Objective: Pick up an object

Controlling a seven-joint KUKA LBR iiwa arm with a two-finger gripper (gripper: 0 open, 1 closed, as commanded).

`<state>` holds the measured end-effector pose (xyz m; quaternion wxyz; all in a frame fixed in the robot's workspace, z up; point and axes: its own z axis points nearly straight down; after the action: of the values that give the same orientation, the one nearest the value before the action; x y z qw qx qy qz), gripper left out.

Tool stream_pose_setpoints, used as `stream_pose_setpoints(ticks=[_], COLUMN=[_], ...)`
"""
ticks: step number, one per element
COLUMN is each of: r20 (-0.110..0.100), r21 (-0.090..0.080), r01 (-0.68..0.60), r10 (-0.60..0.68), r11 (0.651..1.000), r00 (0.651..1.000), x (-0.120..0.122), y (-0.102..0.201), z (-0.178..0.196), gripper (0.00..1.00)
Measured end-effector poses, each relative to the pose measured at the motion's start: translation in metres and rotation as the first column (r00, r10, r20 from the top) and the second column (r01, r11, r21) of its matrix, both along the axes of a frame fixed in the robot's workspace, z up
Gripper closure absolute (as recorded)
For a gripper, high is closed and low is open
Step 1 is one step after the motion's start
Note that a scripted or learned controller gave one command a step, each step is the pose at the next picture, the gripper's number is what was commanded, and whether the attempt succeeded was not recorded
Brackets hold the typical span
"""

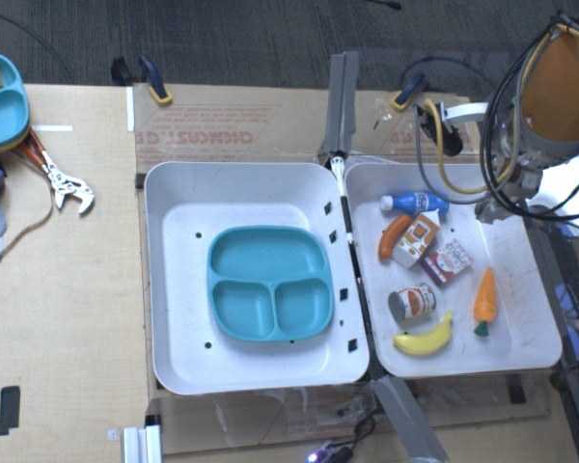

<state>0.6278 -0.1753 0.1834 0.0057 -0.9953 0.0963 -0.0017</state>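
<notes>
A pale wooden desk (68, 287), seen from above at a slant, sits against dark grey carpet. Two shallow white bins rest on it side by side. The left bin (174, 220) holds a teal divided plate (270, 283) with three compartments. The right bin (531, 336) holds the candidates for picking: a white and blue bottle (415, 203) lying near the back, an orange sausage-shaped toy (394, 235) just beside a small brown and white carton (418, 239), a red and white packet (448, 260), a small can (412, 303) on its side, a yellow banana (425, 338) near the front edge, and a carrot (485, 297) standing apart to the right.

The grey arm with its orange band (552, 75) hangs at the upper right, over the far right corner of that bin, draped in black cables (507, 133). The pincer is hidden in that tangle, so I cannot tell whether it is open or closed, and nothing can be seen in its hold.

Off to the far left lie a wrench (69, 189) and another teal dish (0, 99).

The likely trouble is crowding. The sausage toy, carton and packet touch or nearly touch, so a descent there could catch two things or knock one aside. The can and bottle are round and lying down, and may roll out of a grip. The carrot, standing clear, looks the safest target.
</notes>
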Motion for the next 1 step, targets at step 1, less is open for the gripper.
stream_pose_setpoints(ticks=[1], r20=[0.001], r21=[0.004], r01=[-0.003], r10=[0.003], r11=[1.0], r00=[1.0], x=[0.0014], y=[0.0036], z=[0.0096], gripper=[1.0])
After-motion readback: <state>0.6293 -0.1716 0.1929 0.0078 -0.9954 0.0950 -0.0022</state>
